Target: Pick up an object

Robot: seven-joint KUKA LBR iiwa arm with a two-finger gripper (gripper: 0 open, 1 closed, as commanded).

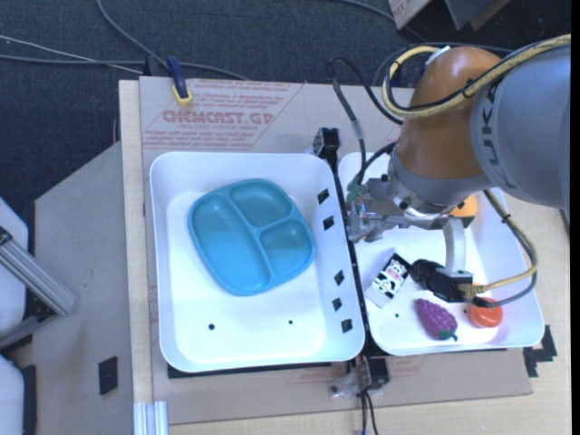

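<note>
Two bins | left bin [254, 324]: blue plate [251, 235] | right bin [403, 329]: cow-print card [391, 277], purple grapes [437, 318], red-orange fruit [486, 314], all along the near side, grapes between card and fruit | gripper [367, 214]: over right bin's left wall, card near it | open or closed: cannot tell

Arm [453, 125] runs off the right edge and covers the far half of the right bin [399, 329]. An orange thing [466, 208] shows only as a sliver from under the wrist; its kind and shape cannot be told. Print on the black-and-white card [391, 279] too small to read
</note>
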